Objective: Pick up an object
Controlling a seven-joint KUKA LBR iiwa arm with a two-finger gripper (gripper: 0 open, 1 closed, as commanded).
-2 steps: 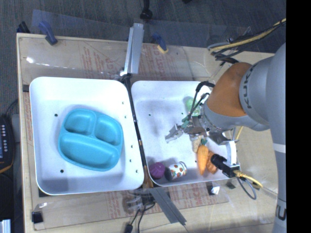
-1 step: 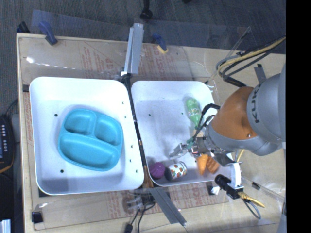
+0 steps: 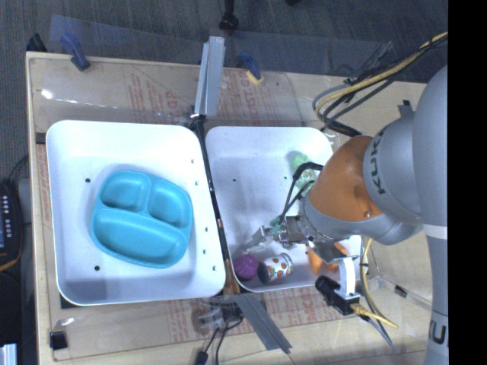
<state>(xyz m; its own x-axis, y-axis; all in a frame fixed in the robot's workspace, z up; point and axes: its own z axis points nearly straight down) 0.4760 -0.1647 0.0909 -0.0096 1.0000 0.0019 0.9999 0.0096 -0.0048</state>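
A: Free room in the right bin point(image 3: 228, 173)?
B: Upper-left floor is open. Lower edge is crowded: purple ball point(image 3: 246, 265) and small jar point(image 3: 277, 268) lie side by side near the rim, orange piece point(image 3: 315, 260) just right of them.
A: Left bin point(image 3: 68, 154)?
B: Blue divided tray point(image 3: 142, 218) takes the centre; only margins are open.
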